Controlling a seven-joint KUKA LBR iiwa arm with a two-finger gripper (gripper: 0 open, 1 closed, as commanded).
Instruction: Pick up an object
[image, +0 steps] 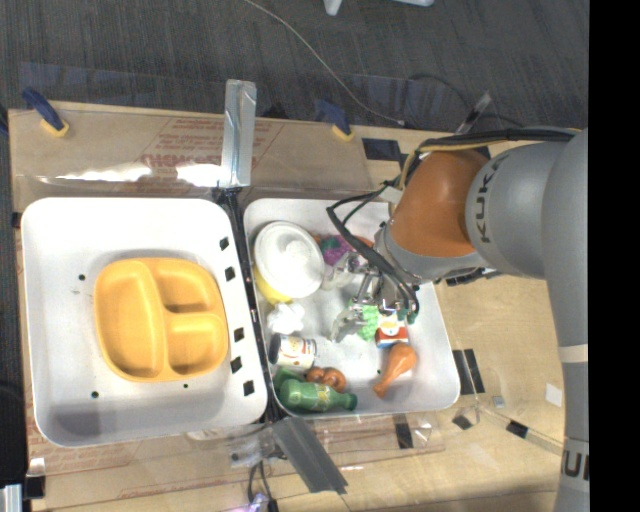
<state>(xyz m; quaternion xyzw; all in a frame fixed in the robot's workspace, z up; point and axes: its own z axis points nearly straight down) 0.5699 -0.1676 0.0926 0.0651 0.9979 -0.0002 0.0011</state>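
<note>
We see the hand (372, 300) low in the right bin (440, 385), orange plastic carrot (394, 368) just nearer (finger state: we cannot tell).

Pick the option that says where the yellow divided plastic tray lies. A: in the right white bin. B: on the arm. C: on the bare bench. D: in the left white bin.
D: the yellow divided plastic tray lies flat in the left white bin.
</note>
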